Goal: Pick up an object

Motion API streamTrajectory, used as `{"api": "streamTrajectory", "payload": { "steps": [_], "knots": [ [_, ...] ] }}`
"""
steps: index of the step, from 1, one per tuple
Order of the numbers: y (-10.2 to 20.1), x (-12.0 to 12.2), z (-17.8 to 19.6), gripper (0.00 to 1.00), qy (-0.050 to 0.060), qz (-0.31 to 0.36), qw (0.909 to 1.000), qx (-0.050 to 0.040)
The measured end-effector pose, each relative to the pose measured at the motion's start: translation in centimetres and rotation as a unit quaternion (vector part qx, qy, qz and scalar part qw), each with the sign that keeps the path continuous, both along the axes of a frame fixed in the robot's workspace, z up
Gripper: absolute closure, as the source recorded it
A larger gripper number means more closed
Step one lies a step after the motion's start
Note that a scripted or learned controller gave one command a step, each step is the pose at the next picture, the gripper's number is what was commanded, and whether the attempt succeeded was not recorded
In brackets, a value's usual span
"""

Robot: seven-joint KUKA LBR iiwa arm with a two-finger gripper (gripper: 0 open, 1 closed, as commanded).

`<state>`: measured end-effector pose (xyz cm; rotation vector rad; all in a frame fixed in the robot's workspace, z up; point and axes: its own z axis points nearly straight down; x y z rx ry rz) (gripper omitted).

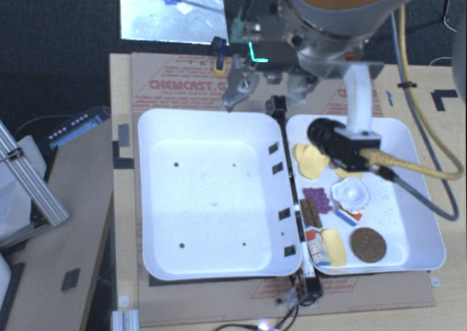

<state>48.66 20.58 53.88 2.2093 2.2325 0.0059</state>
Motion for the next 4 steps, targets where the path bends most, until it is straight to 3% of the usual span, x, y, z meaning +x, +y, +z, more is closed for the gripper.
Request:
{"api": "streamTrajectory", "payload": {
  "steps": [1,2,3,4],
  "knots": [
    [0.0,0.0,1.1,1.0,-0.001,0.002,1.0,0.0007],
    [0.0,0.0,1.1,0.0,-0.001,0.002,1.0,0.0005],
    [0.0,0.1,2.3,1.0,-0.002,0.003,1.0,0.001],
    [0.0,0.1,2.2,0.0,-0.002,0.004,1.0,0.0008]
  ]
}}
